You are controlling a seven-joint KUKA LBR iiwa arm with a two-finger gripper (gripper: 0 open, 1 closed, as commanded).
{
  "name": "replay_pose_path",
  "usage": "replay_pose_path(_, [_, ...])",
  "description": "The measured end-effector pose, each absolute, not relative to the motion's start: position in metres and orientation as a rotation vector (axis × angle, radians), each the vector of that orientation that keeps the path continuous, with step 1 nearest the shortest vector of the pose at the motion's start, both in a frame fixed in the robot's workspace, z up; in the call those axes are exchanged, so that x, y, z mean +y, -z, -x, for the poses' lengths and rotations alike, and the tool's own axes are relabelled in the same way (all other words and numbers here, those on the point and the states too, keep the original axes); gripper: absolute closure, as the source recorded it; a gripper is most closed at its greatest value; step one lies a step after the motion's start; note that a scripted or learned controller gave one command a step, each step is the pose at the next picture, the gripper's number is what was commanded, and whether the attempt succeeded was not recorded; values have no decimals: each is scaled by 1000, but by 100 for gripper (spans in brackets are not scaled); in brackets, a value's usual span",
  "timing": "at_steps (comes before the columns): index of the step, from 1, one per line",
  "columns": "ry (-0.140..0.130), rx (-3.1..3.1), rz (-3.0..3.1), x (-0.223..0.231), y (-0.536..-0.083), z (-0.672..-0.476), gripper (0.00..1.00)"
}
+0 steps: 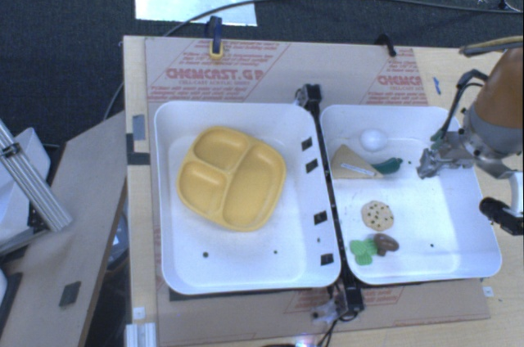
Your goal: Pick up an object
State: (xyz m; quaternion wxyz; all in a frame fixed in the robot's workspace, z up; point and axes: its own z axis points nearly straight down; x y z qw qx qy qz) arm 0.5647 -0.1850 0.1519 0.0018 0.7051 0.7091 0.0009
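Observation:
The right bin (458, 255) holds several small objects: a white ball (373, 139), a tan wedge (350, 163), a dark green piece (389, 166), a speckled cookie (377, 215), a brown lump (386, 243) and a light green piece (362, 250). My gripper (431, 163) hangs over the right bin's upper right part, just right of the dark green piece. I see nothing held between its fingers, and their state is too small to tell.
The left bin (188, 255) bears a yellow divided plate (232, 178). A black divider with clips (322, 182) runs between the bins. The arm's grey wrist (491, 141) covers the right bin's right rim. A cable crosses the bench behind.

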Motion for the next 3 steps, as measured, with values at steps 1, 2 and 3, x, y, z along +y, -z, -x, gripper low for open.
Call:
replay_pose_path(1, [-3, 2224, -2212, -185, -211, -559, 100])
replay_pose_path(2, [-3, 2226, -2211, -178, -257, -558, 100])
replay_pose_path(3, [0, 2232, -2213, -128, -247, -561, 100])
